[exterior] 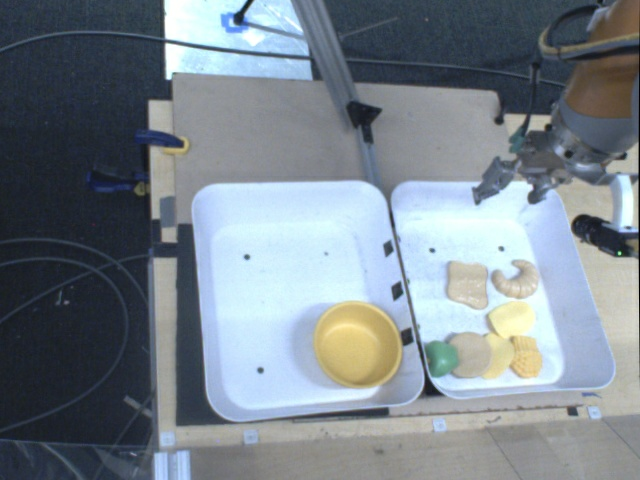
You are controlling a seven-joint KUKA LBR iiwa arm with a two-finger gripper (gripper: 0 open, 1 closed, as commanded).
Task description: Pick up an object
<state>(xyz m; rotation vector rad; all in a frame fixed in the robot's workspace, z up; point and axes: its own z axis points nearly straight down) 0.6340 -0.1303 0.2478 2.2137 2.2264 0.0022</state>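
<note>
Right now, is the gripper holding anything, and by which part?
Nothing is held. The two-finger gripper is open above the far edge of the right-hand white bin, apart from the toy food pieces.

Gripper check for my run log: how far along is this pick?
Nothing looks done yet. The gripper is open with nothing between its fingers, above the far rim of the right bin. The croissant, the tan piece and the other small items lie in that bin; the yellow bowl sits in the left bin. Descending, grasping and lifting are all left.
</note>
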